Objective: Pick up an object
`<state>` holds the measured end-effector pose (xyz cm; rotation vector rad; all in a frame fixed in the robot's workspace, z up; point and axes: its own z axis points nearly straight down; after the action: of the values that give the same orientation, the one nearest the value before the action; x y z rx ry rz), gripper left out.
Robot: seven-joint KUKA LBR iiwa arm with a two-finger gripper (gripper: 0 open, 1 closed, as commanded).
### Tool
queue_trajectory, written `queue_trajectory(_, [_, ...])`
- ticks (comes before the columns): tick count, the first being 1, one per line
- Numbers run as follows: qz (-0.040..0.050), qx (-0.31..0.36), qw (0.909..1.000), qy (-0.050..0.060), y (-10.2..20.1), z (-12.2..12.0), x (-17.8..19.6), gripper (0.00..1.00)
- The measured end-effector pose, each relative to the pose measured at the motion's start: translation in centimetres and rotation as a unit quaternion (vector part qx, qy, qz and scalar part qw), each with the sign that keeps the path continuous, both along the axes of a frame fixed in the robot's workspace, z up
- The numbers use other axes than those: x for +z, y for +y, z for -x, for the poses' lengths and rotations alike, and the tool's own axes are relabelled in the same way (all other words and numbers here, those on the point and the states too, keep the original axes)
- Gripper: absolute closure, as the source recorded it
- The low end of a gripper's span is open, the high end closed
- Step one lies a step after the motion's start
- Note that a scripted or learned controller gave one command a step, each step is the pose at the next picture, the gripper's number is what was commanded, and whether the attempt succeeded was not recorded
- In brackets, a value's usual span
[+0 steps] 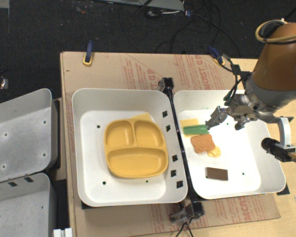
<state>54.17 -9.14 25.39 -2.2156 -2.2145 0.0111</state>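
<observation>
A cardboard-topped desk (118,70) carries two shallow white plastic bins side by side. The left bin (84,147) holds a yellow three-compartment plastic tray (136,148), lying flat near its middle. The right bin (266,177) holds the small pieces: a flat dark brown rectangular block (216,174) toward the near side, an orange-brown toast-shaped piece (203,143) resting partly on a pale yellow scrap (214,152), a flat pale yellow square slice (189,123), and a slim green bar (195,129) lying across that slice's near edge.

The grey arm with its orange band (278,58) reaches in from the right, and its end effector (216,117) hangs just beside the green bar's right end. Its tips blur against the white bin, so I cannot tell whether they are spread or pressed together; nothing is seen between them.

The green bar looks the likeliest target. It is probably light, stiff toy plastic, smooth enough to slip, so a pinch across its narrow width near the middle seems safest.
</observation>
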Motion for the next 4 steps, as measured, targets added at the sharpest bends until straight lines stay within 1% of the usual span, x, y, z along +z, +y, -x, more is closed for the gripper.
queue_trajectory(1, [0.0006, 0.001, 1.0, -0.005, 0.0, -0.2, 0.5, 0.0])
queue_trajectory(2, [0.0002, 0.0, 1.0, -0.003, 0.8, -0.7, -5.3, 0.0])
queue_trajectory(3, [0.0006, -0.001, 1.0, -0.003, -0.2, -0.9, -10.7, 0.0])
queue_trajectory(4, [0.0024, 0.0, 1.0, -0.008, -0.2, -1.0, -15.7, 0.0])
